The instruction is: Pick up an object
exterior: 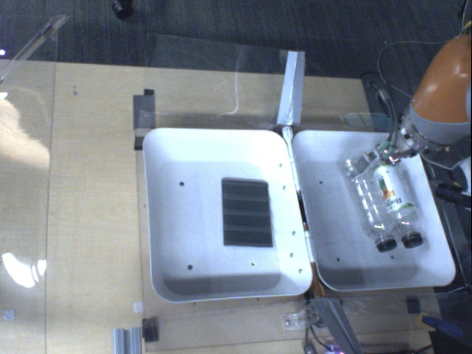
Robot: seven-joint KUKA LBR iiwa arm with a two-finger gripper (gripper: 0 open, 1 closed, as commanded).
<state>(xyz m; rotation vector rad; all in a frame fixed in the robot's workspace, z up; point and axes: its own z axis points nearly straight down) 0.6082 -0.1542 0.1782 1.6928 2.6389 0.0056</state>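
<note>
The gripper (399, 239) hangs low in the right bin (332, 271), its dark fingers (386, 245) parted and holding nothing. A dark ribbed block (246, 212) lies mid-frame in the left bin (169, 198). Carry the arm (442, 87) left and centre over the block before descending. You cannot make out the fingertips' height.

Two bins sat side by side on the desk (88, 198). The left bin (169, 198) held a ridged pad (247, 212); the right bin (332, 220) held the pincer (398, 240).
</note>
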